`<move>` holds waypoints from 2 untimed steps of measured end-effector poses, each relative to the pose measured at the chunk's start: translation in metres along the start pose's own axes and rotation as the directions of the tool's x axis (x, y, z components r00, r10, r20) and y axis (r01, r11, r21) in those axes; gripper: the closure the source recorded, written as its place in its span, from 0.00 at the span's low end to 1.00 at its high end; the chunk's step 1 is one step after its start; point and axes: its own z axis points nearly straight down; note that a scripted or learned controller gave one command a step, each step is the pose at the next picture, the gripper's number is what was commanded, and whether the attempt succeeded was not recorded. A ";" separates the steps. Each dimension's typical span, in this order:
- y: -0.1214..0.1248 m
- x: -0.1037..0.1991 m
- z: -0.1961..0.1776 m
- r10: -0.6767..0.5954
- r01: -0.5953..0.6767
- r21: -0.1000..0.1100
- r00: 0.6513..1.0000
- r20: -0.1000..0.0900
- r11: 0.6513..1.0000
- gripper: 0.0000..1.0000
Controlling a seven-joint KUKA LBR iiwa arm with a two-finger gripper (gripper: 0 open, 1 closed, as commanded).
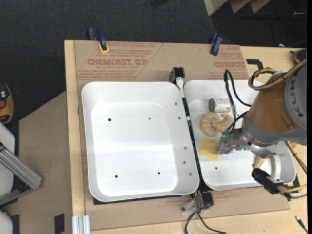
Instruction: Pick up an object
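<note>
Now I am reaching in from the right side of the table [146, 55], my grey arm with its orange band [273, 108] hanging over the right bin [229, 177]. My claw [226, 143] is sitting low inside that bin, just at the right edge of a pale yellow block [209, 149] that is lying flat on the bin floor. I cannot tell whether my claw is open or closed, since my wrist is covering most of it from above, and I cannot tell whether it is touching the block or merely hovering beside it.

Just above the yellow block, a tan ridged object [213, 123], curled like a shell, is resting on the bin floor. Beyond it, near the far wall of the bin, a small white cylinder with a grey cap [219, 105] is lying on its side. A black cable [234, 94] is looping over that part of the bin and running back to my wrist.

The left bin [92, 130] is lying beside the right one, their inner rims touching along a dark strip. Both bins are resting on a brown board printed with red lettering [117, 61], and two blue clamps [101, 39] are gripping the board's far edge.
</note>
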 end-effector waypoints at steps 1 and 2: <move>0.074 0.006 0.012 -0.004 0.004 -0.001 1.000 0.002 1.000 1.00; 0.071 0.055 -0.293 -0.005 0.005 -0.017 1.000 0.002 1.000 1.00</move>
